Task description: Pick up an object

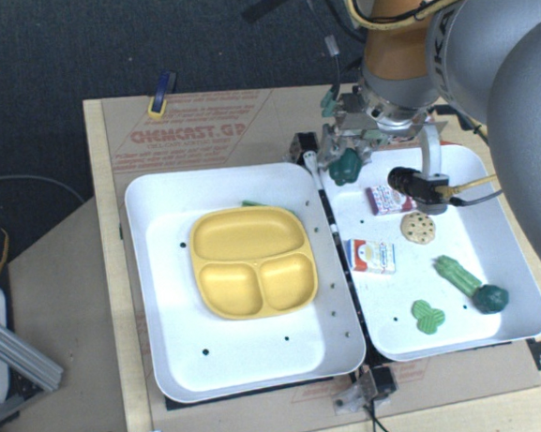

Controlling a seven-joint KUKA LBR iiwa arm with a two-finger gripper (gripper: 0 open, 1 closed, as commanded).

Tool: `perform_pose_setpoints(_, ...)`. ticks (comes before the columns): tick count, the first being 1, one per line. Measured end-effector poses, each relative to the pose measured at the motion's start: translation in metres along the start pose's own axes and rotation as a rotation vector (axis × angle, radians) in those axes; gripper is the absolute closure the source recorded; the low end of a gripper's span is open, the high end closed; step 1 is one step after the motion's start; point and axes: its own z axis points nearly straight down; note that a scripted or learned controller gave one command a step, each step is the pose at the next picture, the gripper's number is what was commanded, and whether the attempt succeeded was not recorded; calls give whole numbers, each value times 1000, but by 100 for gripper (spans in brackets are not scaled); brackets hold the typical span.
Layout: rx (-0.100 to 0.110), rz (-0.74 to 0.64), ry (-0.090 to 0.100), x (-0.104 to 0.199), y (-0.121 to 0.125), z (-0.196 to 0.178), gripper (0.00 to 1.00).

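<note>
I see the pincer (346, 161) at the far left corner of the right bin (512, 264), its fingers pinching a dark green object (346, 167). A cookie (418, 228), small cartons (372, 255) and green toys (428, 316) lie nearer in that bin. The left bin (160, 295) holds a yellow divided tray (252, 260).

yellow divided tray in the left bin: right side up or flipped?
Right side up. The yellow tray shows its three hollow compartments facing the camera, one wide one at the far side and two smaller ones nearer, and it lies flat in the left bin.
</note>
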Motion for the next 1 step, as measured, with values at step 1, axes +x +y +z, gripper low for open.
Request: perform_pose_setpoints(1,-5,0,0,0,0,-21,100)
